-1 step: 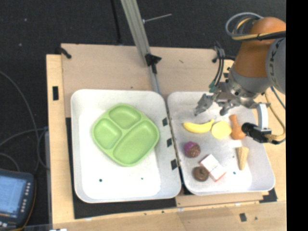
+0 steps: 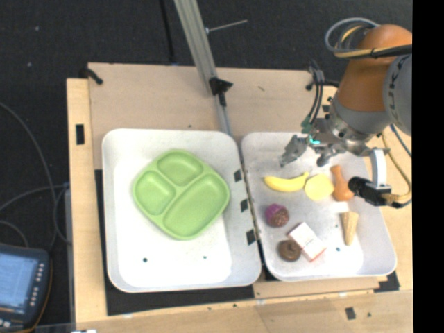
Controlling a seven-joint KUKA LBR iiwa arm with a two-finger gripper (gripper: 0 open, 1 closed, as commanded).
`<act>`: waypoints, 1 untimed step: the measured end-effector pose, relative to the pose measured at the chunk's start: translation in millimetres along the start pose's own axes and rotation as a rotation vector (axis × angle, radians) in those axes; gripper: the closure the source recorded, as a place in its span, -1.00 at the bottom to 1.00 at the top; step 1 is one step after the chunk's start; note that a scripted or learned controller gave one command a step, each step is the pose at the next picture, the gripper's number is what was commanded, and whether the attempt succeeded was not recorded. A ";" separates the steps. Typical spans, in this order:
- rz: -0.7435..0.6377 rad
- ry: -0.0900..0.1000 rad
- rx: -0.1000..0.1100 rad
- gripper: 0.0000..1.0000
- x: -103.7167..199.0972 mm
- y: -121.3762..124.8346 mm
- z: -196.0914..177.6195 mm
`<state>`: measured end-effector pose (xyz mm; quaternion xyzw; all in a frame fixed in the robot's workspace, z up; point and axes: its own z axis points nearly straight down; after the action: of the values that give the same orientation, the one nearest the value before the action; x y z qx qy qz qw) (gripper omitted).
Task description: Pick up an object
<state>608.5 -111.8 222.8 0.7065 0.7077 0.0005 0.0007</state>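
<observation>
Yellow banana (image 2: 286,182) in right bin (image 2: 374,259); gripper (image 2: 308,154) hovers just at its 12 o'clock, fingers spread, nothing between them.

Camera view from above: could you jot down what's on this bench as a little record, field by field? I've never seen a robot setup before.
left bin: holds a green divided plate
right bin: holds toy food
near the pincer: banana, yellow round piece, carrot
lower down: purple ball, white box, brown doughnut, cone
arm: reaches in from the right
pincer: open, above the top of the right bin, holding nothing
</observation>
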 end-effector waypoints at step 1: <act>0.002 -0.001 0.006 -1.00 -6.9 1.5 61.3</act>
<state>610.1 -118.8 161.5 0.7073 0.7069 -0.0020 -0.0008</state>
